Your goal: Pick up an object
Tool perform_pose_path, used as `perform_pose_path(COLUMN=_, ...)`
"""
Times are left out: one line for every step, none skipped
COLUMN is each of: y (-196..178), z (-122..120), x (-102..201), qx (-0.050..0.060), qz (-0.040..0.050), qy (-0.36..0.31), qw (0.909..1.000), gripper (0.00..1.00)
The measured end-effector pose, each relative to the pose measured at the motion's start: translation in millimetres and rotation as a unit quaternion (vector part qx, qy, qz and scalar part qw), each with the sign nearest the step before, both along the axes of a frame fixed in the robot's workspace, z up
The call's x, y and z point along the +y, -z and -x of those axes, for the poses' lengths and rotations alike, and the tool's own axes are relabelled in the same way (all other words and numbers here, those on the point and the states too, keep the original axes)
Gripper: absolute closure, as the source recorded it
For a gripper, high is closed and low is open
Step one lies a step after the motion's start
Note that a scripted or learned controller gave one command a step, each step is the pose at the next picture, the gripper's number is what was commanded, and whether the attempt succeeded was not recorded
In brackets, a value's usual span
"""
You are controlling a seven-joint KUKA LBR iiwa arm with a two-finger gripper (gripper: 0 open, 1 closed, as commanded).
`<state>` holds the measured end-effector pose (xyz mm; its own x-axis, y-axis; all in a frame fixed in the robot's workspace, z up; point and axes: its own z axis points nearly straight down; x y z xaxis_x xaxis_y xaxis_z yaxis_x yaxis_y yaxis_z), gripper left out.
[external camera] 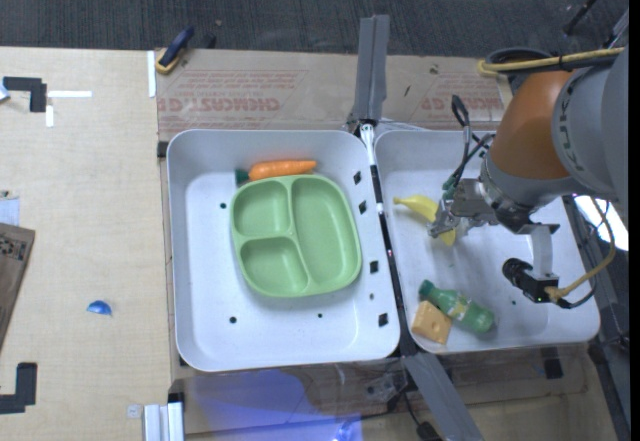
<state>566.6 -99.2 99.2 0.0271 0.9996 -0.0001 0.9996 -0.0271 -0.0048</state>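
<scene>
Hand [447, 225] is low in the right bin [560, 329], at the 4 o'clock end of the banana [418, 206]; can't tell whether it's clenched or released. Judgement: confirm the banana sits between the tips, close, then lift straight up, clear of the divider at 9 o'clock. Green bottle [460, 309] and yellow block [432, 323] at 6 o'clock are fallbacks.

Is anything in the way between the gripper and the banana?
Nothing visible is. The gripper is right at the banana in the right bin, with no other thing between them. The green bottle and the yellow block lie nearer the front of that bin, off to the side.
</scene>
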Motion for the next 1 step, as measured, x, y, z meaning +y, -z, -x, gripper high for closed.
perform_pose_path(y=-91.8, z=-51.7, x=29.9, qx=-0.001, qz=0.0013, qy=0.103, qw=0.9946, gripper=1.0)
